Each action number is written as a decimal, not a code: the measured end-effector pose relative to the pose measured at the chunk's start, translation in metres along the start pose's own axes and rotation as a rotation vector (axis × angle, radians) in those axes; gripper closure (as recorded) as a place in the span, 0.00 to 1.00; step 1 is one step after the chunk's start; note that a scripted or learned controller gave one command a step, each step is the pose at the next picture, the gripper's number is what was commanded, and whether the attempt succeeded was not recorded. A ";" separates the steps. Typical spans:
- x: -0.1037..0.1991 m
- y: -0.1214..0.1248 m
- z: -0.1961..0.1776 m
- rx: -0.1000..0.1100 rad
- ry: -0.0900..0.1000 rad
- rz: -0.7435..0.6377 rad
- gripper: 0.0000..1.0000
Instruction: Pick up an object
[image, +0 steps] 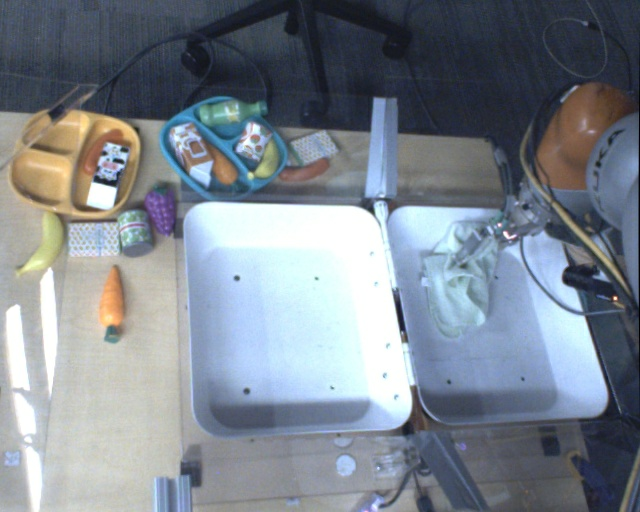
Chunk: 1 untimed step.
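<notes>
My pincer (497, 234) met the pale cloth (460, 280) at its two o'clock corner; grip unclear. Next: lift.

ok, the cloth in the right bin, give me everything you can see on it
The pale green-white crumpled cloth looks like soft, thin fabric, bunched into folds. It lies in the upper-left part of the shallow white right bin. Its upper right corner is drawn up toward the pincer, which sits at that corner; the grip itself is unclear.

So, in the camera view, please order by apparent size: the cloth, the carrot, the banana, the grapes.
1. Cloth
2. Banana and carrot: look alike, not ranked
3. Grapes
</notes>
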<state>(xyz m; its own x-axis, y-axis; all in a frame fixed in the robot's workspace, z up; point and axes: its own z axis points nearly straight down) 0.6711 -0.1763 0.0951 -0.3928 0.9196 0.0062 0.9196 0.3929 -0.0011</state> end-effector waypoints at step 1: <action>0.021 0.008 0.001 -0.015 -0.014 0.302 0.00</action>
<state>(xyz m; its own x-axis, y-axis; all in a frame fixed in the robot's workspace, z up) 0.6704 -0.1534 0.0946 -0.1015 0.9948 -0.0058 0.9947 0.1016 0.0142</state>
